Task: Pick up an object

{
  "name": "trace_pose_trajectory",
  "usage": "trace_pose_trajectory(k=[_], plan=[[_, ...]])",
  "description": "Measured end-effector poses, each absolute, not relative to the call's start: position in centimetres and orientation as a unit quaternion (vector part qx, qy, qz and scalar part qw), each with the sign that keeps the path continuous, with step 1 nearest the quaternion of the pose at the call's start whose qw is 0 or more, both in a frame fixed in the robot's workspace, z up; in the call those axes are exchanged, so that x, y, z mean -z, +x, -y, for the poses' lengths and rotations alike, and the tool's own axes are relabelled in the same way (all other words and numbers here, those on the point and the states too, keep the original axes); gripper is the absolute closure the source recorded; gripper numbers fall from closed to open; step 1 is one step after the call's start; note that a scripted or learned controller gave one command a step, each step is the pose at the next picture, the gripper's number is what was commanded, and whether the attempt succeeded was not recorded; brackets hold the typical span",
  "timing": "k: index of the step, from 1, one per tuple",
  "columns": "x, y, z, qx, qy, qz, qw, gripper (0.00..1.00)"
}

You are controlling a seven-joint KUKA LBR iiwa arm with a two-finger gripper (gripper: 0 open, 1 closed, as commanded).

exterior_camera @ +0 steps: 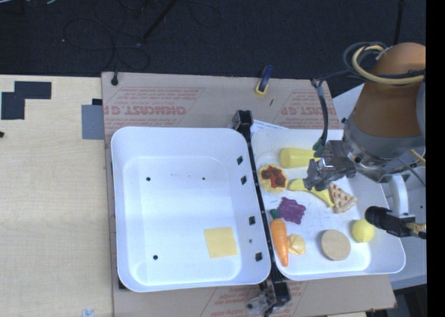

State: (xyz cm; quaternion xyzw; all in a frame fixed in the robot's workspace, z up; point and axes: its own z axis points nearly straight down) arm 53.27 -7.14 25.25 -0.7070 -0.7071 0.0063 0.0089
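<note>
1. Here, in the camera view, the grey arm with its orange band (393, 93) reaches in from the right, and its gripper (318, 175) hangs low over the upper middle of the right bin (389, 267).
2. The dark tip of the gripper sits just above a yellow banana-like piece (314, 191). Whether it is spread or pressed together cannot be told, and nothing can be seen held in it.
3. The right bin is crowded with toy food. A yellow cylinder-like piece (297, 157) lies near its top, just left of the gripper.
4. A round red-and-yellow piece (272, 178) rests by the bin's left wall, and a purple grape cluster (291, 209) lies below it.
5. A pizza slice (341, 198) lies just right of the banana-like piece, below the gripper.
6. An orange carrot (279, 241) runs along the lower left wall, touching a small pale yellow piece (297, 245) beside it.
7. A tan round disc (336, 245) and a yellow ball (362, 231) sit near the lower right corner, close together.
8. The left bin (132, 169) holds a flat yellow square (221, 242) towards its lower right, well apart from the gripper.
9. Both bins stand side by side on a cardboard sheet (174, 103) laid over the bench.
</note>
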Motion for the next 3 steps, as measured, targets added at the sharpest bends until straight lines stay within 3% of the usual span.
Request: trace_pose_trajectory(k=[1,2,3], plan=[[-14.8,47.5,9.3,-0.0056,-0.709,0.706,0.008,1.00],[-12.4,47.4,10.8,-0.0021,-0.708,0.706,0.003,1.00],[-19.1,52.6,5.6,0.0028,-0.705,0.709,-0.001,1.00]])
